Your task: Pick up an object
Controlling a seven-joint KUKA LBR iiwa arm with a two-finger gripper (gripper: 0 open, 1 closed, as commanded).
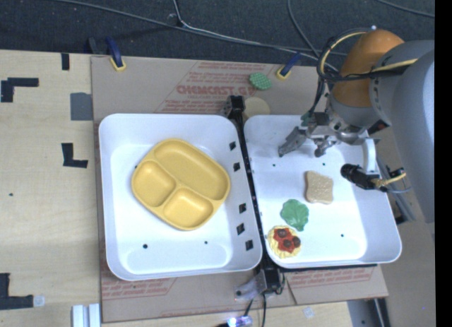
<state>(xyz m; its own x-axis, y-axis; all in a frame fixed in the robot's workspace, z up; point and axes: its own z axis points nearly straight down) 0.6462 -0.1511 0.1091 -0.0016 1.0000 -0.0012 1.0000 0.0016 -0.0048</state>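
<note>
Objects for picking: three small toy food pieces lying in the right bin, all loose on its floor.
Item one: tan, roughly square slice of toy bread [319, 188], lying flat near the middle of the right bin, nearest to the gripper of the three.
Item two: green, lumpy toy vegetable [294, 213], possibly broccoli, though the view is too coarse to be sure; just below and left of the bread slice.
Item three: small round yellow piece with red and dark spots [284, 241], like a tiny pizza, near the front left corner of the right bin, just below the green piece.
Right bin: shallow white plastic tray [374, 241] with rounded corners.
Left bin: matching shallow white plastic tray [123, 248], touching the right one along a dark clipped seam.
Left bin contents: yellow three-compartment plastic plate [181, 183], set askew at the middle.
Gripper: grey two-finger gripper [305, 143], over the back part of the right bin, fingers spread apart with nothing between them; apart from the bread slice, which lies below it.
Arm: grey arm with orange band [371, 57], entering from the right.
Outside the bins: small green disc [260, 80] on the brown cardboard sheet [176, 85] behind the bins.
</note>
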